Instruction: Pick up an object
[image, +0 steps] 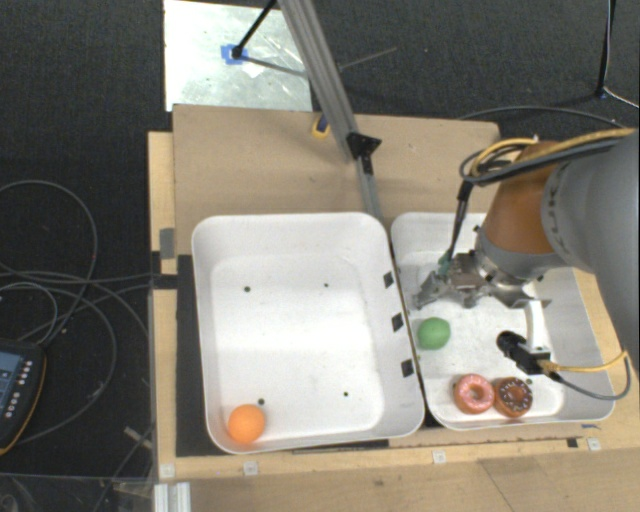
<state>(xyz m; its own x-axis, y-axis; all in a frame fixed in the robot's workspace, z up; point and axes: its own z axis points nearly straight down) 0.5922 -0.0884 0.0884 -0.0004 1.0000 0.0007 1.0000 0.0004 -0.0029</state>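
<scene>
while the arm (560, 215) hangs low over the right bin (575, 310), its gripper (437, 290) sits just above the green ball (433, 333), apart from it. nothing shows between the fingers, and whether the jaws are open or shut cannot be told from this slant. this looks like the approach step. next it likely needs to centre over the ball and descend. two donuts (493, 395) lie near the front; an orange ball (245, 423) rests in the left bin (290, 235).
</scene>
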